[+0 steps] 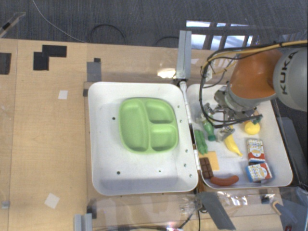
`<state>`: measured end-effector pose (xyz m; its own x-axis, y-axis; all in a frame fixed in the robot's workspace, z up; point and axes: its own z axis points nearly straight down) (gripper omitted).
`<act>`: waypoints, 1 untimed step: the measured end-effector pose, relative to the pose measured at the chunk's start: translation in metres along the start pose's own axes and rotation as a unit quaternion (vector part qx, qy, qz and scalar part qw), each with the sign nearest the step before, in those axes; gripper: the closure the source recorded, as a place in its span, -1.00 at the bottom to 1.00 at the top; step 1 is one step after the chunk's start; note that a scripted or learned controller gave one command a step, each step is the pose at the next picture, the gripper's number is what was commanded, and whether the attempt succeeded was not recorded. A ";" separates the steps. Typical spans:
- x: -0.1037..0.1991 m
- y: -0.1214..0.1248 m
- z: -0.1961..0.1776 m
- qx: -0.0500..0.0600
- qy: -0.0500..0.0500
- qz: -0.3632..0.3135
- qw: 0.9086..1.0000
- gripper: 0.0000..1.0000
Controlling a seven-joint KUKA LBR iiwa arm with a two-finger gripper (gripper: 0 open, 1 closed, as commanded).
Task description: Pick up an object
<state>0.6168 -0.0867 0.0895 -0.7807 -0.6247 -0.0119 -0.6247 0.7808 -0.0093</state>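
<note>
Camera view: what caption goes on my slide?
Grey arm over right white bin of toy food; green divided plate in left bin.

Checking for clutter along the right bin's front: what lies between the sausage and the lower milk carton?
In the camera view, bare white bin floor separates the sausage from the lower milk carton; nothing lies between them.

A: What lies beyond the bench?
B: Dark grey carpet (120, 8), with a thin pale cable (48, 19) across it.
A: And the bench?
B: Light wood benchtop (43, 138) bearing black square markers (48, 56); bright glare near the top edge (219, 32).
</note>
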 end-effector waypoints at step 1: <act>0.000 0.003 0.000 0.000 0.001 0.035 0.999 -1.00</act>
<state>0.6146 -0.0842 0.0896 -0.8223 -0.5689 -0.0115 -0.5688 0.8224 -0.0081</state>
